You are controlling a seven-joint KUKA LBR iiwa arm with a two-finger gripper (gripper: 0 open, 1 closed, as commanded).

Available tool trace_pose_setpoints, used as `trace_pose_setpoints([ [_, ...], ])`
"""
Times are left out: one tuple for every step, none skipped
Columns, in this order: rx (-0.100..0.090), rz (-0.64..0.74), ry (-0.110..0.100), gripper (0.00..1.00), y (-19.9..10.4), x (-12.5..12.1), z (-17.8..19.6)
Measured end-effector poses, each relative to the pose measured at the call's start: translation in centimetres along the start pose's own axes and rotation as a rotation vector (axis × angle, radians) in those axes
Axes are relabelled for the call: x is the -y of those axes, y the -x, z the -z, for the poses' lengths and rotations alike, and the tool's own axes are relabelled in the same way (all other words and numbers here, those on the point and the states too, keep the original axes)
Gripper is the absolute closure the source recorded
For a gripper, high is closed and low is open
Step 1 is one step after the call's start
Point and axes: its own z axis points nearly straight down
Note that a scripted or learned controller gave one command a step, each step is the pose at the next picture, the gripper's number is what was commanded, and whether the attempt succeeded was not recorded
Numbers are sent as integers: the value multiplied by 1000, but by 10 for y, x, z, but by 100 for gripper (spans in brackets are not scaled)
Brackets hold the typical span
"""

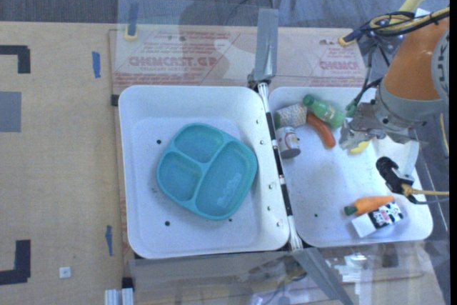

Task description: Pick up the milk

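I locate the milk, a small white carton with black patches, in the near right corner of the right bin. All positions below refer to this carton. A carrot lies touching its far edge. The end effector hovers well beyond the carton, over the bin's far half. I cannot tell its grip state. The left bin holds a teal divided plate.
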Motion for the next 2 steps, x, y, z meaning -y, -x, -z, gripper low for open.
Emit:
trace_pose_setpoints([
  [2,209,-1,100,47,32,152],
  [2,14,0,100,15,12,194],
])
